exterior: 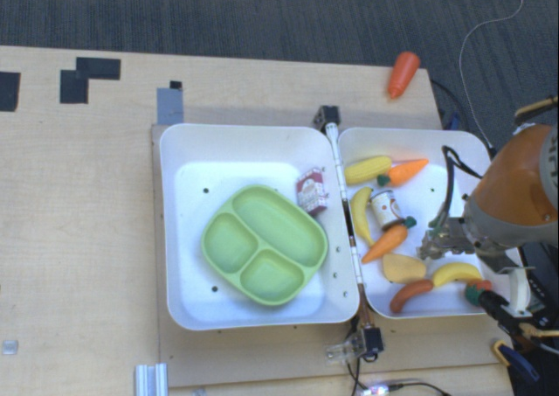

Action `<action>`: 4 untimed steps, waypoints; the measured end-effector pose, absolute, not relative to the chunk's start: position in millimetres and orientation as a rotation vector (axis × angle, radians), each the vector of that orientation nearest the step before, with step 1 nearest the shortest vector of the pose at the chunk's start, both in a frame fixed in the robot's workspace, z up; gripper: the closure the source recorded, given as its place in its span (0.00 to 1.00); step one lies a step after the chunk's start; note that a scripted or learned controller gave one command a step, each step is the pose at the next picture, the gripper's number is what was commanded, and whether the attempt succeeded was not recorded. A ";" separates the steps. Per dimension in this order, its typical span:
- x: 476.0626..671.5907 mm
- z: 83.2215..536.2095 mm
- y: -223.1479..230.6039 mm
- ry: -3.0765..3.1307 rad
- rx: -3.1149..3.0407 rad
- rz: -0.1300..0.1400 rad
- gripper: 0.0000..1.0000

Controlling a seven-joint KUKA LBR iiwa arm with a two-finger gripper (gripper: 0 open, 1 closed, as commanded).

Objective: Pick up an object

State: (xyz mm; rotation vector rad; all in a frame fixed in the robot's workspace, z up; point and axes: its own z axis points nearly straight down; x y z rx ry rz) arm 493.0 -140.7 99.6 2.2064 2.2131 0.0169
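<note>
The right bin [467, 151] holds several toy foods: a corn cob [367, 169], an orange carrot [407, 170], a banana [360, 212], a small bottle [384, 207], a second carrot [384, 244], a yellow wedge [403, 268], a red sausage [410, 295] and another banana [457, 274]. My gripper [435, 242] hangs low over the right-hand part of this bin, just right of the second carrot and above the yellow wedge and the lower banana. The wrist's bulk hides its tip, and nothing visibly sits in it.
The left bin [188, 211] carries a green divided plate [265, 246] and a small reddish packet [311, 191] by the shared wall. A loose orange carrot [403, 73] lies on the bench behind the right bin. Cables run at the right edge.
</note>
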 end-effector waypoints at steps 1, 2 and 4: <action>492.9 99.5 -140.7 2.214 2.207 0.017 0.00; 494.6 110.1 -140.0 2.214 2.203 0.021 1.00; 640.6 128.0 -205.2 2.227 2.211 0.003 1.00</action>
